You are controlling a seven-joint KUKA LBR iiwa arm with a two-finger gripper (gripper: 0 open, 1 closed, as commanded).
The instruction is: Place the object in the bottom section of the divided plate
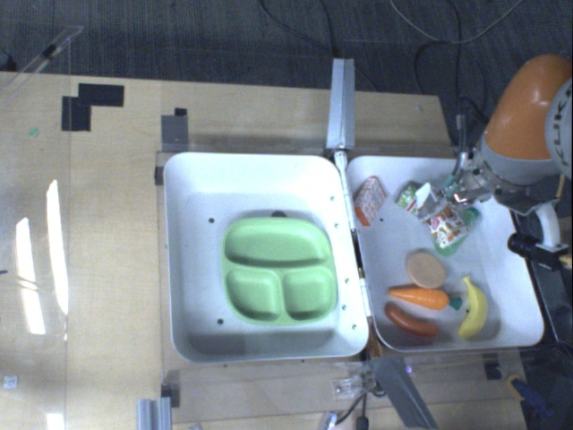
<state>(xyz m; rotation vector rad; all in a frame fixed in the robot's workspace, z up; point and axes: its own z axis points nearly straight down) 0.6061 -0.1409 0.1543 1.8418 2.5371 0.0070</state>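
A green divided plate [277,270] lies in the left white bin [192,240], with one long section at the top and two smaller sections along the bottom, all bare. My gripper [459,193] hangs over the upper right of the right bin [519,276]. It is directly above a green and white snack packet [450,227], and a second small green packet [412,195] lies just to its left. Whether it touches either packet is unclear.
The right bin also holds a red and white wrapper [369,201], a round tan biscuit [426,269], a carrot [419,298], a reddish sausage [411,321] and a banana [474,308]. A metal divider post [342,106] stands between the bins at the back.
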